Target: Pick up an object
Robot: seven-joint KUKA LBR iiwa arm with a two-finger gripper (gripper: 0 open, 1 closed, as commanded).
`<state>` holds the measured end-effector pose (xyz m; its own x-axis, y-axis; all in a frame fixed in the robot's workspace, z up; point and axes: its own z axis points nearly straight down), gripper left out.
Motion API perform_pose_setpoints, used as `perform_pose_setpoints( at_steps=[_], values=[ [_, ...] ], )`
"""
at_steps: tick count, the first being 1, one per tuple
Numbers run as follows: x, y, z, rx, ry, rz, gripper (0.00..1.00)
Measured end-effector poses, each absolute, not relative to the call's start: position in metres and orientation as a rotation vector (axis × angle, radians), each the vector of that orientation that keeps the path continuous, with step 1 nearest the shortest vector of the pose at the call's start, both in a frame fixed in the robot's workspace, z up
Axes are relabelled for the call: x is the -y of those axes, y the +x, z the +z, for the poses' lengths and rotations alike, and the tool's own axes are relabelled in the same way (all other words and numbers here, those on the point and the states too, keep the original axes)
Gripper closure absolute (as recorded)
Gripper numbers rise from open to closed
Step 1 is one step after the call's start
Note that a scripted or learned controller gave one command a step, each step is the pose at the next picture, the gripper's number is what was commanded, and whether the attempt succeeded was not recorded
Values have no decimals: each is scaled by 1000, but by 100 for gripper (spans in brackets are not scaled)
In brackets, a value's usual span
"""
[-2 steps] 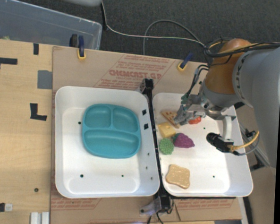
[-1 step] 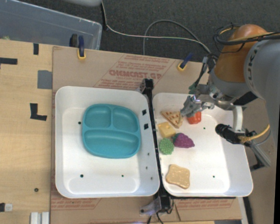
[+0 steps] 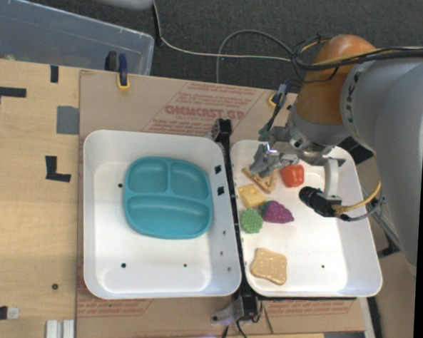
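Overhead, arm (image 3: 359, 88) bent down into right bin (image 3: 348, 273), jaws (image 3: 265, 163) over waffle (image 3: 259, 179), grip unclear.

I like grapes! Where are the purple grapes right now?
The purple grapes lie in the right bin, just right of the green ball and below the red pepper.

Cardboard sheet (image 3: 201, 110) under the bins: red print is borne, read as "CHEMCAST GP"; the repeated smaller lines cannot be read.
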<state>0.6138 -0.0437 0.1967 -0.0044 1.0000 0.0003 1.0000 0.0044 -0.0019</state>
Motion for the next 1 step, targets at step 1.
perform_pose_setpoints(
  at_steps=[1],
  values=[
    [-6,617,191,2227,-2213,1,100]
  ],
)
